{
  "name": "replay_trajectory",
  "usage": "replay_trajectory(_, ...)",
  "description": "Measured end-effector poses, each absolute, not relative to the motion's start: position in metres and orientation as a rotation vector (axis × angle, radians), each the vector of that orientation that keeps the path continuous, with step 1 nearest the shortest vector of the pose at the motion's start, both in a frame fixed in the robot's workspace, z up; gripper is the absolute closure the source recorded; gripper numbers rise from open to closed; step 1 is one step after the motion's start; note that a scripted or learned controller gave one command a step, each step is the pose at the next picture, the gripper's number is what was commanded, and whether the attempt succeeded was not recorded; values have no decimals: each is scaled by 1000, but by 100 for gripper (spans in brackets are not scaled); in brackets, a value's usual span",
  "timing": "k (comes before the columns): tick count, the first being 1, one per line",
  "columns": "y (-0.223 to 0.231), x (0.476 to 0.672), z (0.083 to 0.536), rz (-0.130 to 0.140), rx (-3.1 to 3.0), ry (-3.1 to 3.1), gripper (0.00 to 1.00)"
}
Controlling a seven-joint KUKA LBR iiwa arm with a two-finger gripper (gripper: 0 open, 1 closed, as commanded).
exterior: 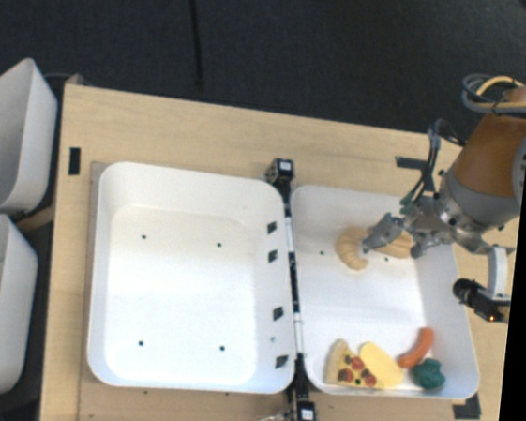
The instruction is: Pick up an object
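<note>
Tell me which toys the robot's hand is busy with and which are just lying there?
Busy with:
- hand, down in the right bin
- tan croissant toy, right by the hand

Just lying there:
- pizza slice
- yellow cheese wedge
- carrot
- left bin

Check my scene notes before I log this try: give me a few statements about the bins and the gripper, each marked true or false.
1. The gripper is over the right bin. True.
2. The pizza slice lies in the left bin. False: it lies in the right bin, near its front edge.
3. The gripper is next to the tan pastry. True.
4. The carrot lies at the bin's far edge. False: it lies near the front right corner, beside the yellow wedge.
</note>
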State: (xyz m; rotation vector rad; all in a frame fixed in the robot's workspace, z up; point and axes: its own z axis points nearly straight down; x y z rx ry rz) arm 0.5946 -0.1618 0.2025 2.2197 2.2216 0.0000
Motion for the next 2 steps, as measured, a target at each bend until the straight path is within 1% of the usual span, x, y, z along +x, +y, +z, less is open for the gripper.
replay_trajectory(1,-129,667,99,3,2209,2223,0)
replay_trajectory(2,-133,669,120,12,2201,2213,100)
